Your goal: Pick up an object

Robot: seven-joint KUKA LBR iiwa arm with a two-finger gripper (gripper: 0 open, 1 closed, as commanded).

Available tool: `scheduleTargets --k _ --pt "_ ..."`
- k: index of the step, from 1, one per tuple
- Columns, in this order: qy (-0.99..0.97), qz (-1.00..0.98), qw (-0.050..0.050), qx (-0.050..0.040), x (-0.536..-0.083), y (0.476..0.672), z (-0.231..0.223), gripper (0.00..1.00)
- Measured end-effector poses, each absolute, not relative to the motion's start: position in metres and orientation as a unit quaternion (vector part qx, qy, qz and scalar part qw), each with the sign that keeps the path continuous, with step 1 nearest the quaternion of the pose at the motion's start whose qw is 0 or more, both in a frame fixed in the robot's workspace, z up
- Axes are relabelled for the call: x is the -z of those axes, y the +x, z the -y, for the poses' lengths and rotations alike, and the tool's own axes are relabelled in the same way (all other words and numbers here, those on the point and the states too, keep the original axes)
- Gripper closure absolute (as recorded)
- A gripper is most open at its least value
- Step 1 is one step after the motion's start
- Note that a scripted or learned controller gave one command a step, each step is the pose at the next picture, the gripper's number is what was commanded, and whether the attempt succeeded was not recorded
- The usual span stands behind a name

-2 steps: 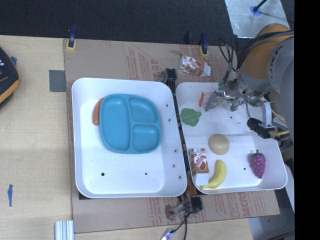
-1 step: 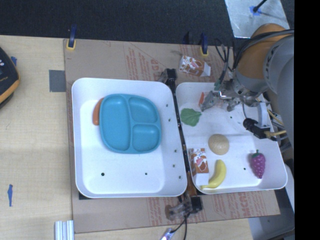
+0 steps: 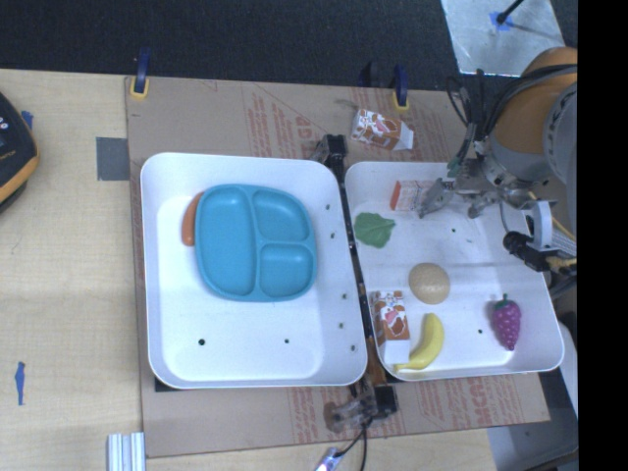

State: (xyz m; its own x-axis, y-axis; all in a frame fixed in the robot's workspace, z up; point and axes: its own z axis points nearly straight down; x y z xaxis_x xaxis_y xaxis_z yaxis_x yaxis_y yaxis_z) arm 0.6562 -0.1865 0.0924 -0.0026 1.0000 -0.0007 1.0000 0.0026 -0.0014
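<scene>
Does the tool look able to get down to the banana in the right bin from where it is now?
Probably yes. The banana lies in the open at the bin's near edge, with nothing on top. A packet sits close beside it, and the tool hangs over the far end.

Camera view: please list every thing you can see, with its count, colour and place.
bins: 2, white, side by side on the bench
divided plate: 1, blue, left bin
orange item: 1, orange, under the plate's left edge
leaf: 1, green, right bin, upper left
round bun: 1, beige, right bin, centre
banana: 1, yellow, right bin, bottom
grapes: 1, purple, right bin, lower right
packets: 3, white and orange-brown; two in the right bin, one above it
arm: 1, grey and orange, right
tool: 1, metal, over right bin's top
</scene>
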Motion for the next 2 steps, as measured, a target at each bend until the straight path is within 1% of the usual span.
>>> scheduleTargets --k 1,2 --pt "-0.705 0.709 0.001 -0.0017 -0.092 0.618 0.149 0.00" --pt "-0.706 0.708 0.001 -0.0006 -0.092 0.656 0.148 0.00"
